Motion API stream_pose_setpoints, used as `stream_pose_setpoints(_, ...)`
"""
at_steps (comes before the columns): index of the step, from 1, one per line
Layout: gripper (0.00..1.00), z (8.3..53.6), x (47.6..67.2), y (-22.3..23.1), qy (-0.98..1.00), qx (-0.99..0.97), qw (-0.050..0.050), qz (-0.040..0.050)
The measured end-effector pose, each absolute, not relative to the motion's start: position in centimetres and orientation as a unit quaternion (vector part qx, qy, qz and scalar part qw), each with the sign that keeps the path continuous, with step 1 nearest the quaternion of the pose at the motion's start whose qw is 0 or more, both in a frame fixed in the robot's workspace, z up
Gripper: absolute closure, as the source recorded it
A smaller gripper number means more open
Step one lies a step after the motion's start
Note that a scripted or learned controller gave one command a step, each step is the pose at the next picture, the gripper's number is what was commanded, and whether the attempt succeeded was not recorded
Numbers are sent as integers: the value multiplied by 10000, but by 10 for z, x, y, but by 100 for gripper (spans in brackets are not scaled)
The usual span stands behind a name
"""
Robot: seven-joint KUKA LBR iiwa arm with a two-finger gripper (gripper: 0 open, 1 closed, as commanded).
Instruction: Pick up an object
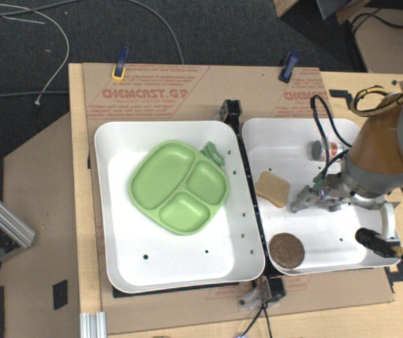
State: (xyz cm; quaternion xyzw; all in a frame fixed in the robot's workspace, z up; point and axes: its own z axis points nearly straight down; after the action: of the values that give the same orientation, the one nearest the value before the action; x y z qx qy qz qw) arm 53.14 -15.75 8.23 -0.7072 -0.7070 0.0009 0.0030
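Sponge (pixel 273 189) sits in the right bin (pixel 342 255) near its left wall, with the gripper (pixel 307 199) just beside it on the right, low. Can't tell the pincer's state from this angle. I'd centre over the sponge before closing, and steer clear of the brown disc (pixel 286 250).

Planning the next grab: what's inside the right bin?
In the right bin: a tan sponge, a brown disc and the gripper. The arm covers the bin's right part, including most of a small grey thing.
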Motion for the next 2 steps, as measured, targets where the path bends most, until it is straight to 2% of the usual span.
stream_pose_setpoints(1,100,96,533,-158,-7070,-7072,1,-7)
stream_pose_setpoints(2,100,158,543,-160,-7076,-7066,-33,-19)
